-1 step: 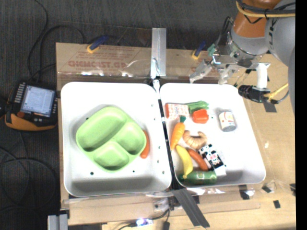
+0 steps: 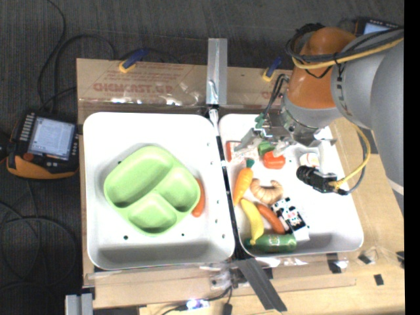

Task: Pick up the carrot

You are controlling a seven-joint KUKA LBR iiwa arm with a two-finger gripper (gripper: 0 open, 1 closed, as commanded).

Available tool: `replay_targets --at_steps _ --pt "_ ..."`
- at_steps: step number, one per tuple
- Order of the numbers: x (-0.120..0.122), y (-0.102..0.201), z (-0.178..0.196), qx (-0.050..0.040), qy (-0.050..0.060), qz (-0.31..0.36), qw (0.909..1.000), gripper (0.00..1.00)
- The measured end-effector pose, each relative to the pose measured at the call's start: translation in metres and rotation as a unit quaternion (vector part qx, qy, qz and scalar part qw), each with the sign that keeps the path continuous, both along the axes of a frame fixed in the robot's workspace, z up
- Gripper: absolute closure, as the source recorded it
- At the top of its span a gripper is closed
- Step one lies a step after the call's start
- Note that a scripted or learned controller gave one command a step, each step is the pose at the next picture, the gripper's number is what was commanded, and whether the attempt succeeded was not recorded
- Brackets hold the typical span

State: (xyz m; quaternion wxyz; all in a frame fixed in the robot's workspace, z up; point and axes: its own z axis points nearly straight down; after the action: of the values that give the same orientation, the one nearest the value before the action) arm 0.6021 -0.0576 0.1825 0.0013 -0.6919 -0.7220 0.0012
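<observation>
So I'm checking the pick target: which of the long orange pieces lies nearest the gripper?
The orange carrot with the green top, at the right bin's left wall below the gripper. The other orange piece lies in the left bin beside the green divided plate.

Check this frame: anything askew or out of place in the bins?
One oddity: an orange item is wedged beside the green tray in the left bin, away from the food piled in the right bin.

Arm (image 2: 367, 64) cut off by right edge. Gripper (image 2: 266, 136) fingers blurred, state unclear. Orange piece (image 2: 199, 202) half hidden behind green tray (image 2: 151, 188). Carrot (image 2: 270, 217) partly under black-white block (image 2: 289, 215).
</observation>
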Motion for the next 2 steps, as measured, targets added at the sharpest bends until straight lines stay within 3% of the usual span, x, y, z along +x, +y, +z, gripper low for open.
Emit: replay_targets --at_steps 1,2 --pt "-0.037 0.001 0.000 -0.0001 0.000 0.002 1.0000 0.00" --pt "-0.034 -0.048 -0.088 0.0007 -0.001 0.042 0.9991 0.00"
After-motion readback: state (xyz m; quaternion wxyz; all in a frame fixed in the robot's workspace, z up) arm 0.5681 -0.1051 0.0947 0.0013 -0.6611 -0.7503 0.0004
